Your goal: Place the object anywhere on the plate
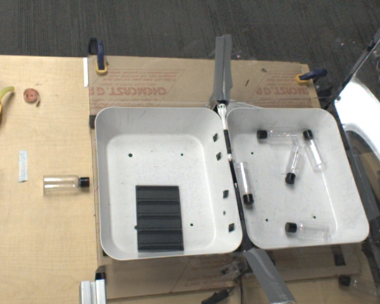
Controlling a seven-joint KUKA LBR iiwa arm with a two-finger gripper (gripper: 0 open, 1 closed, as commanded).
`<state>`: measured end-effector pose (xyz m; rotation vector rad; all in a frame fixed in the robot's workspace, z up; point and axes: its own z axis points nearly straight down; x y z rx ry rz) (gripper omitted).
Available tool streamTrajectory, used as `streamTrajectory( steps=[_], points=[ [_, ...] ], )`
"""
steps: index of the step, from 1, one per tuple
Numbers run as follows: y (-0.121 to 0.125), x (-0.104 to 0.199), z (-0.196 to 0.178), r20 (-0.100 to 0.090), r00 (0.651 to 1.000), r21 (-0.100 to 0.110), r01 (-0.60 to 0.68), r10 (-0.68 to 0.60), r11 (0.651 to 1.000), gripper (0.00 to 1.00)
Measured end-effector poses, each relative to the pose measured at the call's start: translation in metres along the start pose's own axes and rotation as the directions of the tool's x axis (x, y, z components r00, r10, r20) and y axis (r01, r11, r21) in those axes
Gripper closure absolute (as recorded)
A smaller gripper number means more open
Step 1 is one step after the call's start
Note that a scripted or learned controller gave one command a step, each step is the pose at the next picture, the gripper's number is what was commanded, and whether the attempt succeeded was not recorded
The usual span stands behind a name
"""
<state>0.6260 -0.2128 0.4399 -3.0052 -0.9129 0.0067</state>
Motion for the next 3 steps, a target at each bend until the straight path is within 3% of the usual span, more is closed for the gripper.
streamTrajectory(
  steps=[1,2,3],
  points=[
    [0.021,0.019,0.000,0.000,0.979,0.000,-0.203,0.203,0.979,0.00],
    [-0.017,0.037,0.000,0.001,0.957,0.001,-0.290,0.290,0.957,0.00],
    [0.021,0.014,0.000,0.000,0.927,0.001,-0.376,0.376,0.927,0.00]
  ],
)
